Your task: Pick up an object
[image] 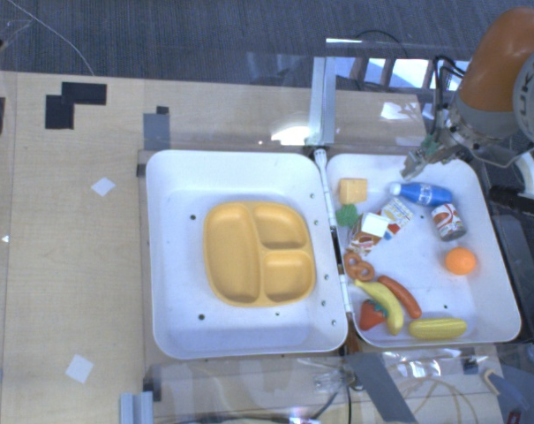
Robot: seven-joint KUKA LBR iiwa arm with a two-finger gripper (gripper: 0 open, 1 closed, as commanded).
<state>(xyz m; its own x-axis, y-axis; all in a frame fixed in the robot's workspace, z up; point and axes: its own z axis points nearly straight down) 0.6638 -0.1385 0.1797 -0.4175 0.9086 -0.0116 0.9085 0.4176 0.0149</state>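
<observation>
1. The left bin [174, 325] holds a yellow divided tray [258, 253].
2. The right bin [496, 321] holds the pickable clutter; the blue bottle [423, 193] lies on its side near the far edge, long axis left to right.
3. The end effector [423, 157] hovers just behind the bottle, so the bottle looks the likeliest target; its opening cannot be told.

The grey arm [505, 78] with its orange band reaches in from the right, claw [423, 157] pointing down-left.
</observation>
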